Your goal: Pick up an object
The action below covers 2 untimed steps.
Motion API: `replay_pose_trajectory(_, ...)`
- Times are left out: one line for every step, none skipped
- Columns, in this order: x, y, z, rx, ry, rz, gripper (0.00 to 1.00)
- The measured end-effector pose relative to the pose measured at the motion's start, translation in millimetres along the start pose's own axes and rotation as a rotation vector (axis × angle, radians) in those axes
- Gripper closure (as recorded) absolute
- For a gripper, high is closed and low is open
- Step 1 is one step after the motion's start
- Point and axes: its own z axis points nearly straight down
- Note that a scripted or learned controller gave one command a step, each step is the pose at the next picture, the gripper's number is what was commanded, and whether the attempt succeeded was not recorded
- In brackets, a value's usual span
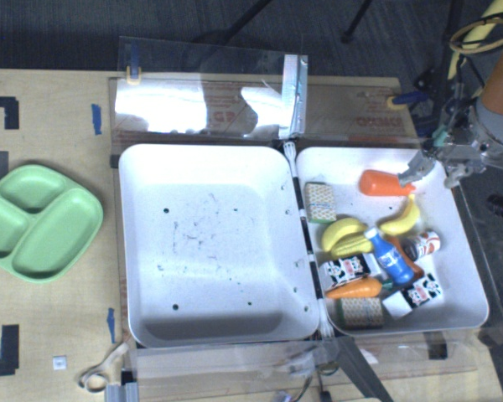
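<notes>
cow-print box (422, 291) front R bin (474, 266) | tool (432, 164) above orange toy (384, 182)

Bright, even overhead light, with strong glare on the clear panel (210, 99); edges slightly soft.

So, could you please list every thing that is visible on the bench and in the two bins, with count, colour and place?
left bin: 1, white, middle of bench
right bin: 1, white, beside the left bin
divided plate: 1, green, bench, far left
bananas: 2, yellow, right bin, middle
carrot: 1, orange, right bin, front
orange piece: 1, orange, right bin, back, kind unclear
bottle: 1, blue, right bin, middle
cow-patterned cartons: 2, black and white, right bin, front
sponge-like blocks: 2, beige, right bin, left side
clear panel: 1, transparent, behind left bin
gripper: 1, grey, above right bin's back right corner
</notes>
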Motion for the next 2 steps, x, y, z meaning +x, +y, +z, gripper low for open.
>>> replay_pose_trajectory(2, -26, -38, 0.000, 0.000, -0.016, 0.00)
replay_pose_trajectory(-7, 14, 31, 0.001, 0.000, -0.045, 0.00)
